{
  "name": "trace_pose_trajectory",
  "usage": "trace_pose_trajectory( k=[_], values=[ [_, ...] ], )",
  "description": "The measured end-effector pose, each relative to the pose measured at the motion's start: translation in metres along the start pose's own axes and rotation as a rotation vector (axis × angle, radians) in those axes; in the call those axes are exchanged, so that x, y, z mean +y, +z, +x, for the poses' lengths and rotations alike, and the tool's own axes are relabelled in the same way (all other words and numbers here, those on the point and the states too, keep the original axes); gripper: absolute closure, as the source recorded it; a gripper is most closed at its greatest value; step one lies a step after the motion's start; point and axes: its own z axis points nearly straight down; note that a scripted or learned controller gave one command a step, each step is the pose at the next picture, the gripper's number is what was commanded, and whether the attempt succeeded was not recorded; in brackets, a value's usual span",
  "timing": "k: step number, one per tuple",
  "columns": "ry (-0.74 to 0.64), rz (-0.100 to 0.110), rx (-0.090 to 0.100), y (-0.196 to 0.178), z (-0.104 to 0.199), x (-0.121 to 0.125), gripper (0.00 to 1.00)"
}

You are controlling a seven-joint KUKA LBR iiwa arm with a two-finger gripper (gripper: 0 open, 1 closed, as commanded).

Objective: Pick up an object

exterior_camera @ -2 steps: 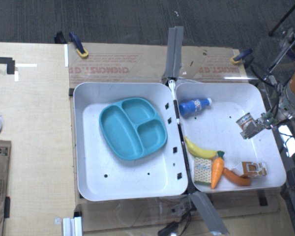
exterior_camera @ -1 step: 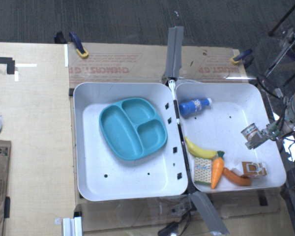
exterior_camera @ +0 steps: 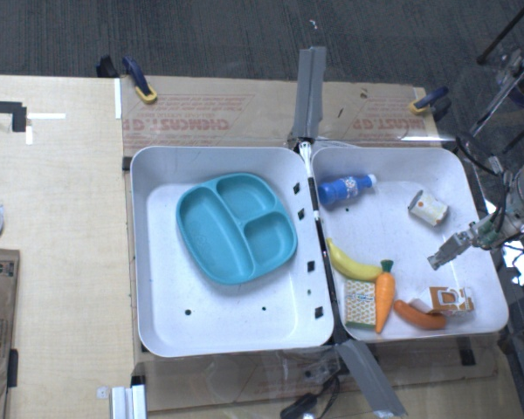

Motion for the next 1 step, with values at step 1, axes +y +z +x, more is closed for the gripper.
trace_pose_trajectory(
  k=[1],
  values=[
    [0.012, -0.012, -0.004, 0.1198, 0.0275, 0.0150, 0.00]
  ],
)
